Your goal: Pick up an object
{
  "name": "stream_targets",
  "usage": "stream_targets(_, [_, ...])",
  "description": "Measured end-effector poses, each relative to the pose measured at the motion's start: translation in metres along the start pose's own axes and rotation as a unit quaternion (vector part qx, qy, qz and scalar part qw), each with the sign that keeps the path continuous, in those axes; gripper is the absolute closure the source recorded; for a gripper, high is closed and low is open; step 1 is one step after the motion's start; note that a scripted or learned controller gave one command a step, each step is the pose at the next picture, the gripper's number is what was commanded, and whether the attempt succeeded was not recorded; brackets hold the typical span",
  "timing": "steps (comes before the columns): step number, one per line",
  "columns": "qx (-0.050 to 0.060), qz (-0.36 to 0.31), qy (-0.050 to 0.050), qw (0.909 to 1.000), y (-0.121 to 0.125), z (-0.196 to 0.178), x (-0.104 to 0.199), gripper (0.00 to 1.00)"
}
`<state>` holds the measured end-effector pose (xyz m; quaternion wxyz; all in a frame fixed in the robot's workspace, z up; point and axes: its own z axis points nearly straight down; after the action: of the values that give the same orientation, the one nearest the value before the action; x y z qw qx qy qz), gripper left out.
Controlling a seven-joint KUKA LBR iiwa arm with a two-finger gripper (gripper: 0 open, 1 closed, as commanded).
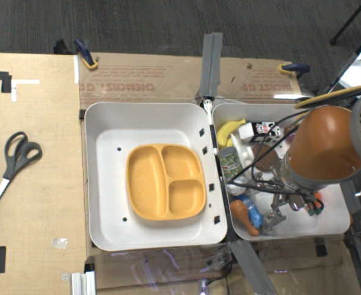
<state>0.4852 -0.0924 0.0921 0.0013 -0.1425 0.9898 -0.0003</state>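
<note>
We see the arm (pixel 325 143) over the right bin (pixel 337 223) | gripper (pixel 277 215) low among clutter, grip state we cannot tell | carrot (pixel 243 217), blue object (pixel 253 211), green can (pixel 231 161), banana (pixel 229 131) inside | yellow divided plate (pixel 166 181) in left bin (pixel 100 165).

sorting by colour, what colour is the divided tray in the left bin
Yellow-orange, plain; the divided tray shows clearly in the camera view.

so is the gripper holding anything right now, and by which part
Cannot be told. The gripper is low in the right bin, among cables near the carrot and a blue object, but the view is too cluttered to show anything between its jaws.
</note>
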Motion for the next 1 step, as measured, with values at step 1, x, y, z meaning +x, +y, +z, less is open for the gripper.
stream_targets(1, [0.000,0.093,-0.001,0.9957,-0.0555,-0.0448,-0.0010,0.00])
